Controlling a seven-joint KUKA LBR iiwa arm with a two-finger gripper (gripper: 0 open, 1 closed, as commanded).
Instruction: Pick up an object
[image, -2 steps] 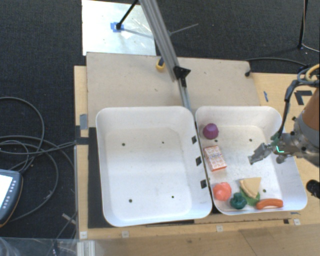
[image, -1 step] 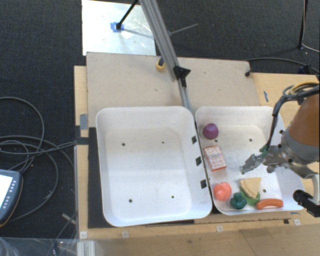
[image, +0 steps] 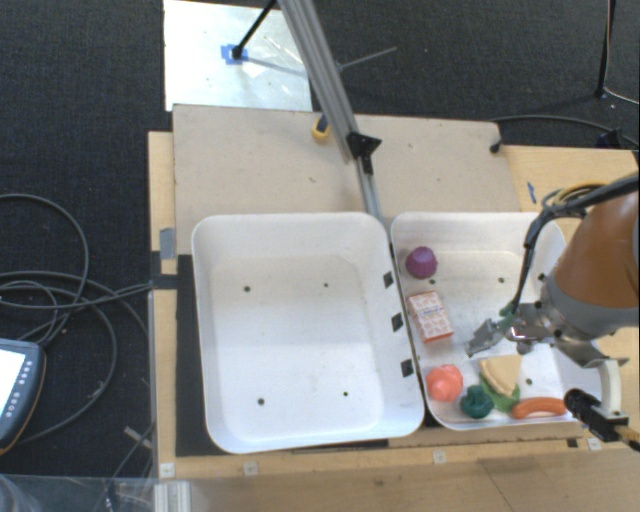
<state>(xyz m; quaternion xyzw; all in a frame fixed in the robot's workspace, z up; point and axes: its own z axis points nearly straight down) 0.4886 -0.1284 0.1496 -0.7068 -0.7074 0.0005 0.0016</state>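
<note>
Bench (image: 260, 160) was pale board on dark carpet, cables at left. Two white bins: left bin (image: 290, 330), right bin (image: 470, 240) w/ purple ball (image: 421, 262), pink printed box (image: 430, 316) (text unreadable), orange ball (image: 444, 382), green toy (image: 477, 402). Gripper (image: 488, 338) spread, holding nothing, just right of box.

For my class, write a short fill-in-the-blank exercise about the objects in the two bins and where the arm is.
1. The purple ball lies in the ____ bin.
2. The small box lies between the purple ball and the ____ ball.
3. The arm reaches in from the ____ of the picture.
4. The gripper hovers over the ____ bin.

Missing words: right; orange; right; right
</note>
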